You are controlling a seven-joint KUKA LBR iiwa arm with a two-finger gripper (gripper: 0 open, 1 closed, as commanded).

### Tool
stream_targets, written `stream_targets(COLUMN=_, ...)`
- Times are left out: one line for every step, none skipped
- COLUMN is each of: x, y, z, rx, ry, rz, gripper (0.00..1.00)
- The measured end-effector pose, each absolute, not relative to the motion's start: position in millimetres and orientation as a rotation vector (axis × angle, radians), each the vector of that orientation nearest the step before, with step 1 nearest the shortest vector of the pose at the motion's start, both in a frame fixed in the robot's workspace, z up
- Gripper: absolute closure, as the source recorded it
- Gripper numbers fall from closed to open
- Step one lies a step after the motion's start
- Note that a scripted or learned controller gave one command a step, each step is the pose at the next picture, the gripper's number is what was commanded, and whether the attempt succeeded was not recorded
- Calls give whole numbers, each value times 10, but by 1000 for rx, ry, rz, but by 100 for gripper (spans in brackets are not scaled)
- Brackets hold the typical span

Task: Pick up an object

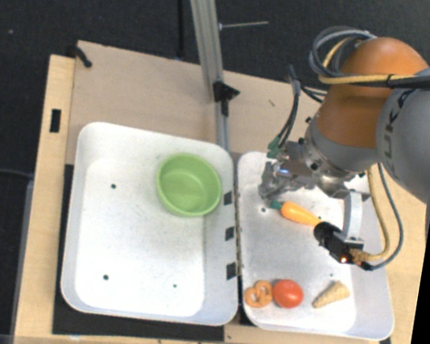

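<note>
In the right bin (370, 316) lie an orange carrot (299, 215) with a green tip, a red tomato (288, 293), an orange ring-shaped piece (259, 295) and a tan wedge (332, 294). My gripper (271, 186) hangs over the bin's back left corner, just left of the carrot's green end. Nothing shows between its tips. The arm's grey wrist and orange band rise above it to the right. A green bowl (189, 185) sits in the left bin (92, 269).
A slanted metal post (210, 52) stands behind the bins, with its foot near their shared edge. A black cable fitting (340, 244) dangles from the arm over the right bin, just right of the carrot. Wooden bench (131, 88) surrounds both bins.
</note>
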State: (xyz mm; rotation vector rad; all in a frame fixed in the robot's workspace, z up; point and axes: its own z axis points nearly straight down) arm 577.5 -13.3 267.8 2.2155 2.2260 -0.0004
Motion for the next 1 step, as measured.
stream_targets(x=5784, y=398, z=2494, rx=2216, ry=2228, rz=-2, gripper=100)
